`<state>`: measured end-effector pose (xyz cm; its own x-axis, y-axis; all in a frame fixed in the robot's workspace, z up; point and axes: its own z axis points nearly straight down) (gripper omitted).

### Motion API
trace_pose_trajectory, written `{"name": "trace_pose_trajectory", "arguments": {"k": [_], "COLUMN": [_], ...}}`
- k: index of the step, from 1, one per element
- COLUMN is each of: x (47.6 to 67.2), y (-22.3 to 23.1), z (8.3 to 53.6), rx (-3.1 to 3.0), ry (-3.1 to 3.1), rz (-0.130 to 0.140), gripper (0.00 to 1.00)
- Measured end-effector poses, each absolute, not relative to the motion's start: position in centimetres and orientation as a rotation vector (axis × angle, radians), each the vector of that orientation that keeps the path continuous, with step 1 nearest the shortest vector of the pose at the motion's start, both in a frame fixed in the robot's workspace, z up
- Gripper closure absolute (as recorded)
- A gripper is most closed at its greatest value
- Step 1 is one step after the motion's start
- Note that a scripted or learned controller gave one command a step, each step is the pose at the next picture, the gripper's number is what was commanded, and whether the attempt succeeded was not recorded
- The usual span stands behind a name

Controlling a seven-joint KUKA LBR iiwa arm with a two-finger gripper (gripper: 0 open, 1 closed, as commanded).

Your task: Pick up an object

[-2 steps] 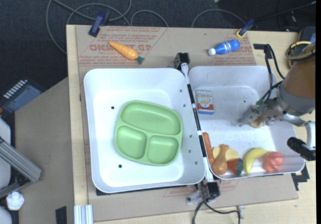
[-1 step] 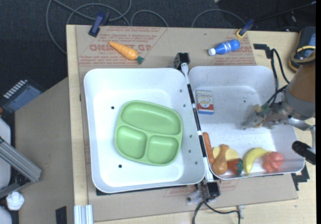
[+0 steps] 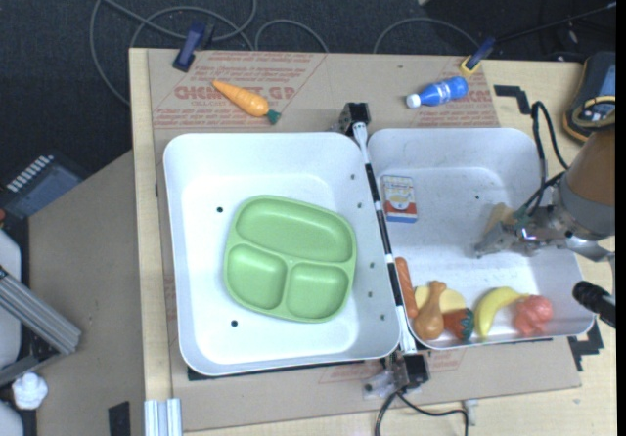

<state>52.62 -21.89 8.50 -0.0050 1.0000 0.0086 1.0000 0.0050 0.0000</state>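
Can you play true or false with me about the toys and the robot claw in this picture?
1. The green tray sits in the left bin. True.
2. The banana lies in the left bin. False: it lies in the right bin, near the front.
3. The carrot is inside a bin. False: it lies on the bench behind the left bin.
4. The blue bottle lies outside the bins. True.
5. The claw is over the right bin. True.
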Motion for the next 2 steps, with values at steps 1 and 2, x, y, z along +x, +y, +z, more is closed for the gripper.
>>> {"name": "trace_pose_trajectory", "arguments": {"k": [1,2], "x": [48.6,50.6], "y": [-22.0,-19.1], "z": [8.4,25.5], "rx": [-2.213,-2.223], "ry": [-2.219,-2.226], "rz": [-0.005,-0.003], "gripper": [0.00,0.00]}}
